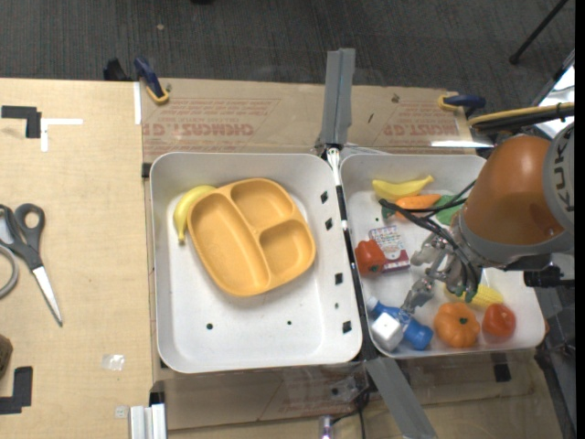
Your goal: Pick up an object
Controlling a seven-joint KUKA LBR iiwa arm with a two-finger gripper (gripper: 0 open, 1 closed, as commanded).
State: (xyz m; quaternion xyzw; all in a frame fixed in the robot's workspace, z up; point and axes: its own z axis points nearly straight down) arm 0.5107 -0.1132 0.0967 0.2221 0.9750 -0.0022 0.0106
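The right bin [526, 341] holds several toy items. At its back lie a yellow banana [402, 187], an orange carrot [421, 202] and a green piece [448, 212]. A red and white box [389, 244] and a red item [368, 259] sit at the left. Along the front lie a blue and white object [398, 329], an orange pumpkin [457, 326], a red tomato [498, 321] and a yellow piece [488, 295]. My gripper [422, 293] hangs low in the middle of this bin, just above the blue and white object and left of the pumpkin. Nothing shows in its grasp.
The left bin [174, 337] holds a yellow divided plate [251, 236] with a second banana [187, 208] at its left rim. Scissors [32, 254] lie on the wooden bench at far left. The orange-banded arm [512, 195] covers the right bin's right side.
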